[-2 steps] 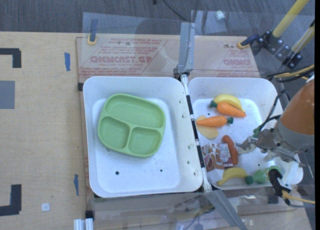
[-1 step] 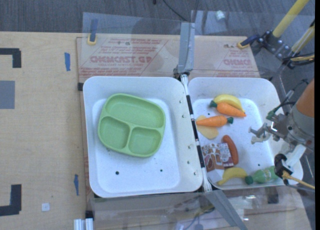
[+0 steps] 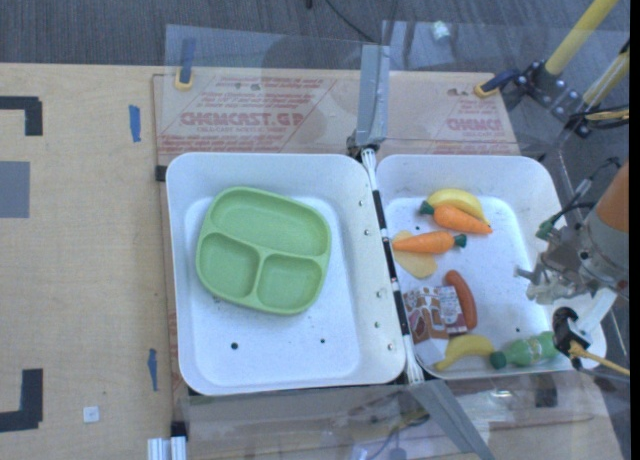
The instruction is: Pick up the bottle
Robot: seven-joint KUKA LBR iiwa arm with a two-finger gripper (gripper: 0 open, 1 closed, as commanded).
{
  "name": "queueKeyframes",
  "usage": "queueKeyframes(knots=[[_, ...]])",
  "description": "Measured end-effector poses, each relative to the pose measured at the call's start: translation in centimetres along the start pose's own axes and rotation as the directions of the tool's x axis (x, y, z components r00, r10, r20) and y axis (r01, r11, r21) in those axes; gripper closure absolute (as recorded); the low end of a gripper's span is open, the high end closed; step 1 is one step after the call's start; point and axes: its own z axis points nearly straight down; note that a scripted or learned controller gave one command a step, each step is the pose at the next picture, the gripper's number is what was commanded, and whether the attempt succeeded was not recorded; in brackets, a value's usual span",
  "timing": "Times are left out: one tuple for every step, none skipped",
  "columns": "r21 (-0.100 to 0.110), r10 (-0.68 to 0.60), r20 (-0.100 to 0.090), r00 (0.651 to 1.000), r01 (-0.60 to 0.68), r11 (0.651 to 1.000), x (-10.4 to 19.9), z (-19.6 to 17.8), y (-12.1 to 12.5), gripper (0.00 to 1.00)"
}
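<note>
A small green bottle point(image 3: 527, 350) lies on its side in the front right corner of the right bin point(image 3: 500, 176), beside a yellow banana point(image 3: 468, 350). My gripper point(image 3: 560, 298) hangs over the bin's right edge, just above and slightly right of the bottle. The grey wrist with its cables hides the gripper's tip. Nothing shows as held in it.
The right bin also holds two carrots point(image 3: 432, 242), a second banana point(image 3: 455, 199), a red sausage point(image 3: 463, 299) and a printed packet point(image 3: 434, 312). A green divided plate point(image 3: 264, 248) sits in the left bin point(image 3: 200, 348). A metal divider point(image 3: 385, 258) runs between the bins.
</note>
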Motion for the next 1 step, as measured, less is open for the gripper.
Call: queueKeyframes(knots=[[-0.008,-0.193,-0.001,0.981,0.193,0.981,2.27,-6.63,-3.20,1.00]])
